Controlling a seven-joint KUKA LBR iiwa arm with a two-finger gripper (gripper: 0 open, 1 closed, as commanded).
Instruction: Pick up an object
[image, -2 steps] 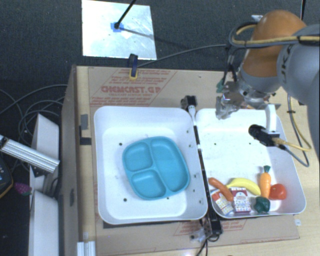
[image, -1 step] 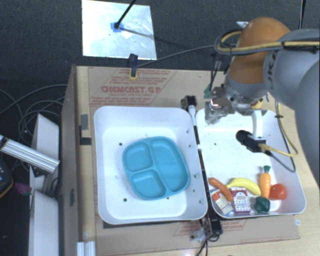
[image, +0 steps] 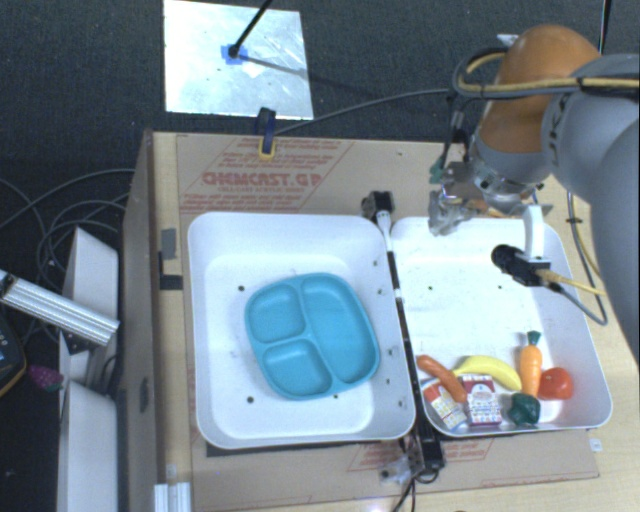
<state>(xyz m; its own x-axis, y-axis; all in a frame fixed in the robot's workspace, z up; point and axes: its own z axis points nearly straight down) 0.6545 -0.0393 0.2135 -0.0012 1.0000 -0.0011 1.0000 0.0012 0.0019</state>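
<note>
i am looking down at two shallow white bins side by side on a bench. the left bin (image: 215, 300) holds a blue divided tray (image: 312, 335) with three compartments. the right bin (image: 470, 280) has a heap of toy food crowded into its near corner: a banana (image: 490, 370), an upright carrot (image: 529, 362), a red tomato (image: 556, 382), a dark green piece (image: 523, 408), an orange sausage-like piece (image: 442, 377) and a small printed box (image: 483, 402). several of them touch or overlap.

the gripper (image: 447, 212) hangs over the far edge of the right bin, well apart from the heap, with nothing under it but bare white floor. i cannot tell how it is set from this angle.

my worry is the crowding. a descent into that heap may catch two pieces at once, or nudge the round tomato aside. the pieces also sit close to the bin wall, which may block the approach. a descent from where the gripper hangs now meets nothing at all.
</note>
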